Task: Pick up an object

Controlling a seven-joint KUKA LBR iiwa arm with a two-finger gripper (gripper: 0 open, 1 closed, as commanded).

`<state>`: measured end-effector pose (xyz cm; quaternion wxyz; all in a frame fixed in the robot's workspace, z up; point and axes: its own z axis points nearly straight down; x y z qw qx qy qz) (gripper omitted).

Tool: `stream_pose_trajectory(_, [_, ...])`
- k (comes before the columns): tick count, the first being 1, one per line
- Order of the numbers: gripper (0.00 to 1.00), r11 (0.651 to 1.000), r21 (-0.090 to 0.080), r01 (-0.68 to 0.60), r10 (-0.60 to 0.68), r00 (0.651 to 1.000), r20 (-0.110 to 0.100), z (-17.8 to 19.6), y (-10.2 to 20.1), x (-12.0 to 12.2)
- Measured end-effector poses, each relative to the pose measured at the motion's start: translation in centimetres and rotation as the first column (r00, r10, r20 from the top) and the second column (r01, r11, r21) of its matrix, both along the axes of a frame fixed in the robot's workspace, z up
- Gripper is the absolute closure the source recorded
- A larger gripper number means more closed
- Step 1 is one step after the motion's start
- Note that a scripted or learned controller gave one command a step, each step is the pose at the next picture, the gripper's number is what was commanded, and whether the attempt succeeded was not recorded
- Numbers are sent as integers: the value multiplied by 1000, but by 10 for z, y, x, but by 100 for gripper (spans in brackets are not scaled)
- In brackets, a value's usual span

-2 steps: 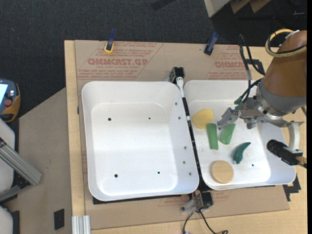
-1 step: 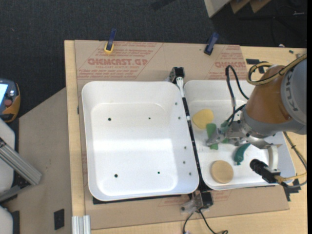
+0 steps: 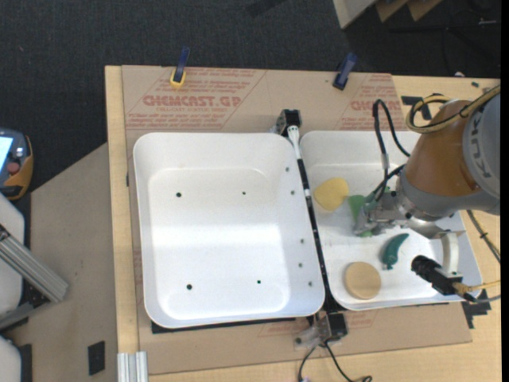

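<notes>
A small light green piece [image 3: 355, 206] lies in the right bin [image 3: 342, 146], a little right of the frame's centre. It sits just left of the gripper [image 3: 367, 221], so close that they seem to touch. The gripper's body covers the piece's right side, so its full shape is hard to make out. Whether the piece is gripped or merely beside the claw cannot be told, and neither can whether the claw is released or clenched.

A yellow lump [image 3: 331, 192] rests just up and left of the green piece, near the bin's left wall. A teal piece [image 3: 393, 249] lies below and right of the gripper, close under the wrist. A tan disc [image 3: 363, 280] sits lower still, near the bin's bottom edge and apart from the others. The arm [image 3: 441, 169] enters from the right edge, and its bulk hides much of the bin's right half.

The left bin [image 3: 215, 237] fills the middle of the frame, beside the right one. Both stand on a brown board [image 3: 238, 94] printed in red with "CHEMCAST GP", legible at upper left. The print repeats at upper right, partly hidden by cables and the arm. A blue and yellow clamp [image 3: 180, 70] and a blue clamp [image 3: 345, 70] grip the board's top edge.
</notes>
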<state>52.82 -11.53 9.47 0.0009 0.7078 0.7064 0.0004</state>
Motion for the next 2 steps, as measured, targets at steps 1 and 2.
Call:
stream_pose_trajectory(1, [100,1000,2,-10,10,1000,11,133,66,-8])
stream_pose_trajectory(2, [100,1000,2,-8,8,1000,2,183,117,-42])
